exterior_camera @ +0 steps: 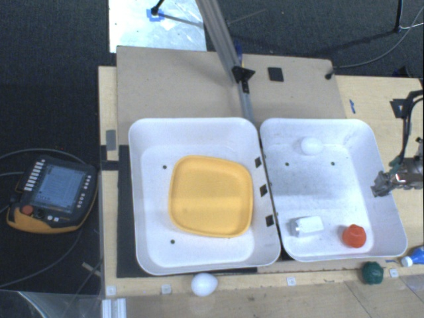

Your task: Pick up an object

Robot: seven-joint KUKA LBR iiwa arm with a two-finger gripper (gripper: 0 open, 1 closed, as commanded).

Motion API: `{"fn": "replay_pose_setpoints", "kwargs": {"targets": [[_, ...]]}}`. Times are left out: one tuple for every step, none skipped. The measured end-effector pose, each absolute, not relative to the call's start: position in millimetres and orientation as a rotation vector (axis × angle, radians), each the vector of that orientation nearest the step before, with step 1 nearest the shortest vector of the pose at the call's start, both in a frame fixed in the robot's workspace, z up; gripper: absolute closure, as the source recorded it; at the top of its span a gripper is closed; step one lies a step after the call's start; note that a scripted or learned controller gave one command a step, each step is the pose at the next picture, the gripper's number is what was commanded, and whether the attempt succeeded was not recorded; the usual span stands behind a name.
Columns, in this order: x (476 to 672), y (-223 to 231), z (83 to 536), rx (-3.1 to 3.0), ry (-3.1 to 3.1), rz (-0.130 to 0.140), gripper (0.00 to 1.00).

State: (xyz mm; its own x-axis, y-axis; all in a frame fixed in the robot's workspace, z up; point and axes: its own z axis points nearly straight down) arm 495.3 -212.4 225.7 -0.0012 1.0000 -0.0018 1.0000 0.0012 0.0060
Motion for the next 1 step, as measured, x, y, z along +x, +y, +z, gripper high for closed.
{"fn": "replay_pose_setpoints", "kwargs": {"targets": [[490.0, -205.2, 275.2, 2.217, 2.220, 0.004, 1.00]]}}
